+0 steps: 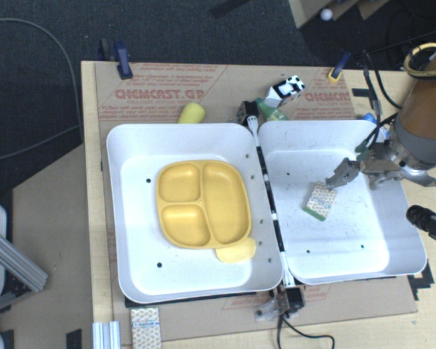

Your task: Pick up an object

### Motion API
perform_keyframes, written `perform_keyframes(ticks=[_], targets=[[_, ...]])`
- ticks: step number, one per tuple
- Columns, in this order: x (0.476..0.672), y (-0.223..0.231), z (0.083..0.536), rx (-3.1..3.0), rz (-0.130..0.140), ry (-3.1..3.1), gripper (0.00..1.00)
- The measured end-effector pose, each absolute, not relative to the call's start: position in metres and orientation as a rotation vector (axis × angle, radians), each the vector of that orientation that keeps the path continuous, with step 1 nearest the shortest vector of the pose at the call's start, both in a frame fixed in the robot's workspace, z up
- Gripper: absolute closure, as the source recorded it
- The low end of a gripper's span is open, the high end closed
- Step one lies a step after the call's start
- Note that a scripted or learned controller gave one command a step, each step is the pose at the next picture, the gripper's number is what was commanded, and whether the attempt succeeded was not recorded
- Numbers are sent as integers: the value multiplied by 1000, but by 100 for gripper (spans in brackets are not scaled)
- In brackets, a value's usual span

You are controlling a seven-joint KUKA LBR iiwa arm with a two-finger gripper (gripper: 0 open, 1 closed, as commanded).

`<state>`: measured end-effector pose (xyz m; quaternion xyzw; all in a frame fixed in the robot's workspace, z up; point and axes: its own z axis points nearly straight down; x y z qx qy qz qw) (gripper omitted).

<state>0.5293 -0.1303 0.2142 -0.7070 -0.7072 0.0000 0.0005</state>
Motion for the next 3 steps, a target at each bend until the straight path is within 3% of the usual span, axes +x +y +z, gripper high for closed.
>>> perform_keyframes(ticks=[1,2,3], targets=[[551,-109,100,-2221,-2,-2222,0],[552,-109,110,-2225,-3,-2222,100],[552,-109,110,-2225,-2,-2222,0]])
